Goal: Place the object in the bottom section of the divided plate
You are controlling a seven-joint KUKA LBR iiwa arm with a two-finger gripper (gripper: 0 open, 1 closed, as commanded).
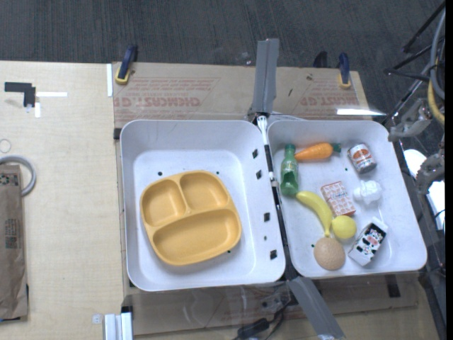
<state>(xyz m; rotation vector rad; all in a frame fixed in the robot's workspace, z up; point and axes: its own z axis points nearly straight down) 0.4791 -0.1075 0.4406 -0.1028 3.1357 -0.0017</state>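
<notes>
Wooden bench, two white bins. Yellow divided plate (191,218) flat in left bin (131,190). Carrot (315,151), green bottle (289,170), banana (315,207), lemon (344,227), can (362,158) loose in right bin (407,211). Gripper (407,127) by that bin's far right corner, near can; open or closed, cannot tell.

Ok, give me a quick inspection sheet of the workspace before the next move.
Surface: two shallow white bins, left bin, right bin, side by side on a cardboard sheet.
Job's things: yellow divided plastic plate in the left bin, sections bare.
Clutter: right bin holds orange toy carrot, green bottle, small tin can, yellow banana, lemon, brown egg, cow-print carton, red patterned packet, white crumpled lump.
Gripper: nothing seen.
Cables: dark cables at upper right.
Surroundings: blue clamps, wooden bench.
</notes>
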